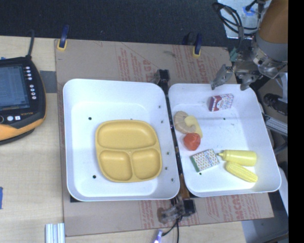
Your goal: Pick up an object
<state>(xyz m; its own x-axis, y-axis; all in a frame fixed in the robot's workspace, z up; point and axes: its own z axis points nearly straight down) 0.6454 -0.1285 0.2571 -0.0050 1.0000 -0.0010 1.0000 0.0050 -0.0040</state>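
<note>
Nearest the camera, at six o'clock, sits the right bin (266, 135) with a yellow corn cob (241, 172), a yellow bottle (239, 157) and a checkered packet (205, 160) along its near side. Toward nine o'clock from those lie a red tomato (192, 141) and a pale pear (185, 122). A red-and-white carton (221, 102) lies at the bin's twelve o'clock end. My jaws (234, 80) hang spread wide just above the carton, holding nothing. The left bin (76, 135) carries a yellow divided tray (128, 150).
</note>
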